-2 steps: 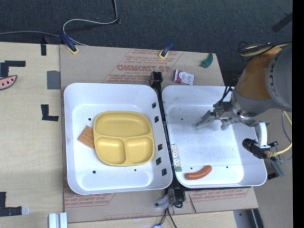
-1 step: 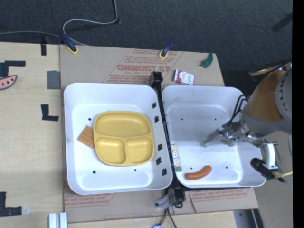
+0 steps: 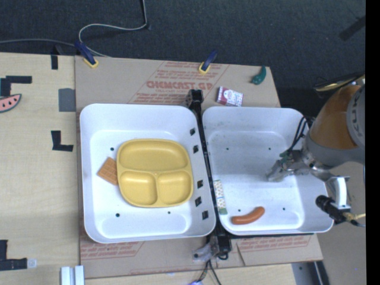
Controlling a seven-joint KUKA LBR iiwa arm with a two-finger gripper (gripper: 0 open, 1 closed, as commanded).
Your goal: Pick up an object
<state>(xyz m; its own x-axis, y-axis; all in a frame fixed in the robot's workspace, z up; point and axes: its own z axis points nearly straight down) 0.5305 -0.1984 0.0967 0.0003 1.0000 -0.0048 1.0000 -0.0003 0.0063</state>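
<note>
An orange-brown sausage (image 3: 247, 215) lies near the front wall of the right bin (image 3: 249, 119). My gripper (image 3: 279, 171) is low over the right side of that bin, up and to the right of the sausage and apart from it. Nothing shows in its grasp. The left bin (image 3: 95, 159) bears a yellow divided plate (image 3: 155, 172), with a brown waffle-like square (image 3: 108, 170) tucked against the plate's left edge.
A small patterned card (image 3: 220, 198) rests on the right bin's left wall. On the cardboard behind the bins are a red-and-white packet (image 3: 228, 96) and a teal piece (image 3: 258, 75). Two yellow clamps (image 3: 207, 65) grip the cardboard's far edge.
</note>
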